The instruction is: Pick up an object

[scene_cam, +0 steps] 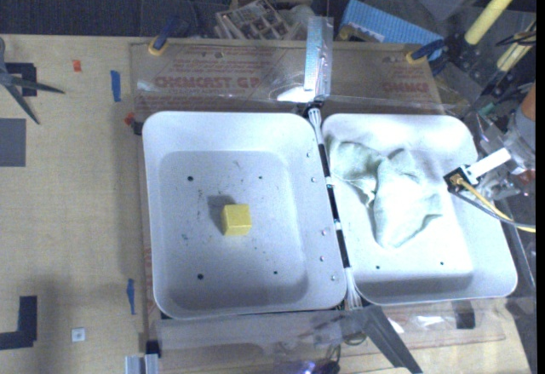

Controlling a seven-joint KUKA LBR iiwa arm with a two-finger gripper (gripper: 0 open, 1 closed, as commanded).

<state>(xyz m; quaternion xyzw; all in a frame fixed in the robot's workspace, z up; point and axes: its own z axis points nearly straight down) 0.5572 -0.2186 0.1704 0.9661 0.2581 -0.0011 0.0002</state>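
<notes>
A small yellow block lies on the floor of the left bin, a little left of its middle. A crumpled pale green-white cloth is heaped across the upper and middle part of the right bin. My gripper hangs at the view's right edge, over the right rim of the right bin. It sits to the right of the cloth and apart from it. Nothing shows in its grasp.
The two bins meet along a central seam. A clear plastic sheet and a metal bracket stand behind them. Cables and clutter lie at the back, and bare wooden bench stretches to the left.
</notes>
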